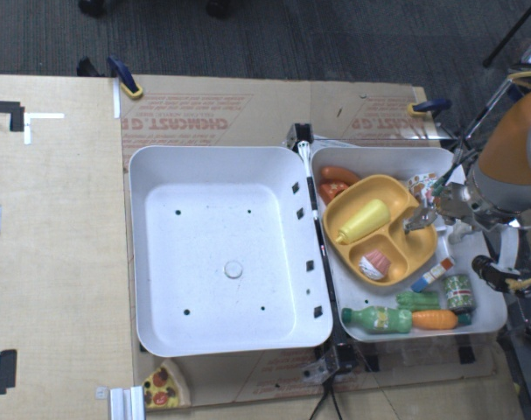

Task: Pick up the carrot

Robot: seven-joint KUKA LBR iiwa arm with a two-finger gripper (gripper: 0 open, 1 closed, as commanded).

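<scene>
- Carrot [435,320] lies crosswise along the right bin's [396,339] near wall, tip towards the green bottle [377,319] touching it.
- Small can [458,292] just behind.
- Gripper [419,223] hovers over the yellow tray [380,230] — fingers nearly closed, holding nothing.

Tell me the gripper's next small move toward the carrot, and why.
Probably shift toward the bin's near edge. The gripper sits over the yellow tray, while the carrot lies apart from it by the near wall, beside the green bottle.
</scene>
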